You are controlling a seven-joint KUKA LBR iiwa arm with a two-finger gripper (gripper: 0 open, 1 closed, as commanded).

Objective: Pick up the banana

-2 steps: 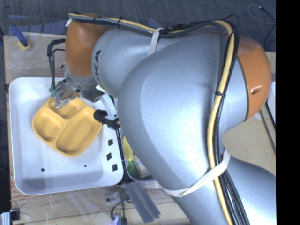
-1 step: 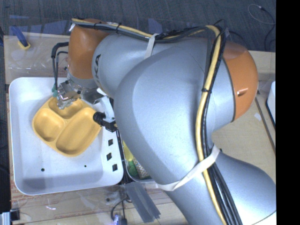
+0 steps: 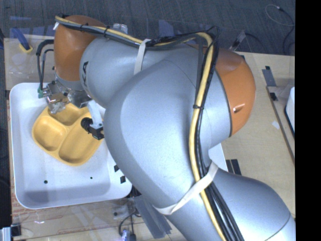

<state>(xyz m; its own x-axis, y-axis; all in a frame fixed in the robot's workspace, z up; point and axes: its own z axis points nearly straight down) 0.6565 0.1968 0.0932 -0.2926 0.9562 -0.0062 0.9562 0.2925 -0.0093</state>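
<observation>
Banana: place, long axis and heading impossible to tell, with much of the bench lying under the arm; no count to give either. At the left, one shallow white plastic bin (image 3: 20,185), roughly square with rounded corners. In its upper half, one yellow plastic dish (image 3: 65,134) with rounded lobes, parted by low ridges into what look like three hollows: one toward the upper right, one toward the left, one toward the lower right. Lying flat on the bin floor, set diagonally in the view. On the bare floor below the dish, two small dark specks (image 3: 45,181), well apart from each other and from the dish. Right over the dish's upper edge, at the rim of the upper hollow, one two-finger metal gripper (image 3: 56,103); touching the rim or just above it, cannot tell which. Spread or pressed together, cannot tell either, the tip being small and blurred against the yellow. Above the gripper, one orange band (image 3: 67,49) at the wrist, then the broad grey arm (image 3: 165,134) sweeping down toward the lower right, across the middle of the bench. Further along it, a second orange patch (image 3: 243,99). At the right, bare pale wooden bench (image 3: 261,149).
</observation>
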